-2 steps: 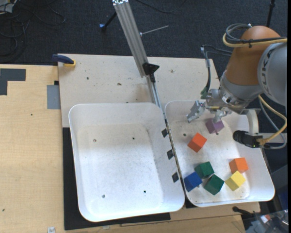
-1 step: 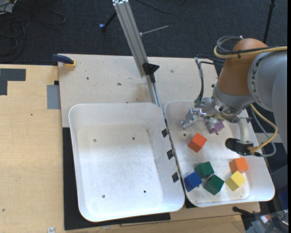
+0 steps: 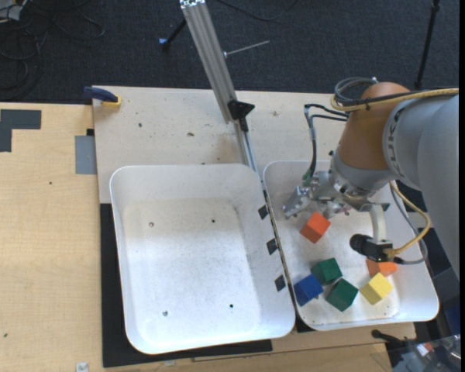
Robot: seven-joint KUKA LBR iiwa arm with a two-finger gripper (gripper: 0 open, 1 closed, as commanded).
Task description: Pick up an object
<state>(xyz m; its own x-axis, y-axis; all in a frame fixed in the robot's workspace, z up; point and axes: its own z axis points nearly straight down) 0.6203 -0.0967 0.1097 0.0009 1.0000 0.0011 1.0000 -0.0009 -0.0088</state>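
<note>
Camera view: pincer (image 3: 314,208) above orange cube (image 3: 315,227)

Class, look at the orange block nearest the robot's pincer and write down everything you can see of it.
The orange block is a small cube, plain, matte, with one solid colour. It sits in the right bin, in its upper half, turned so a corner points toward the camera. It lies apart from the green, blue and yellow blocks lower down. The pincer hangs just above it; whether they touch cannot be told.
</note>
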